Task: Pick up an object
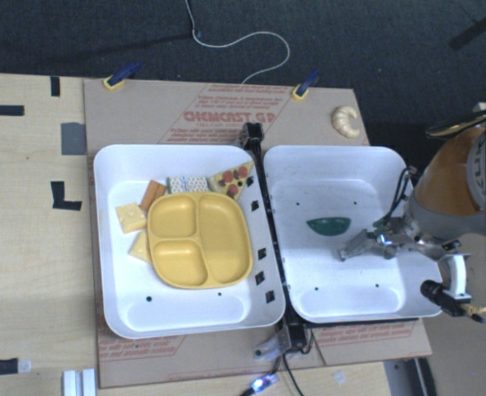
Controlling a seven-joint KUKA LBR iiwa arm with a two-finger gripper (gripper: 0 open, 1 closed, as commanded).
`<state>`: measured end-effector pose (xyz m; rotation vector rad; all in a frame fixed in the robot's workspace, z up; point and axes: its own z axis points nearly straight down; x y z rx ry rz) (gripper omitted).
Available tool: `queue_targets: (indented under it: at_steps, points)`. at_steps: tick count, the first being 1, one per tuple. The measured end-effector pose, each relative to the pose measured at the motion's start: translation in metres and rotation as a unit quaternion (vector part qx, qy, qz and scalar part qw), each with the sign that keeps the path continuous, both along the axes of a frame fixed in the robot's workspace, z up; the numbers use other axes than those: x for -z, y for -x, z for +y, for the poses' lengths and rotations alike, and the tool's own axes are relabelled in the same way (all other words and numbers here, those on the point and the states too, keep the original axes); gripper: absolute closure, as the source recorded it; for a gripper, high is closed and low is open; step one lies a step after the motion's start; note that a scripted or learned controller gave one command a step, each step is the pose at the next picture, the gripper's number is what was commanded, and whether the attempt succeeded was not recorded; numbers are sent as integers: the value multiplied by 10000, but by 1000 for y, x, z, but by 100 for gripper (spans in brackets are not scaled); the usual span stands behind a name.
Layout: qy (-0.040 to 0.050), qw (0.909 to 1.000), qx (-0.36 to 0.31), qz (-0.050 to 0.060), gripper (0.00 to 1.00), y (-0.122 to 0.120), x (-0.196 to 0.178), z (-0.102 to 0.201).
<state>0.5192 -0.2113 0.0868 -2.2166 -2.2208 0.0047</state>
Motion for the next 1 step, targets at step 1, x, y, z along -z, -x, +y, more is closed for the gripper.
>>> queue_targets:
  at_steps: [1]
  points:
    - [2, 10000, -2, -16, 100, -1, -13, 0]
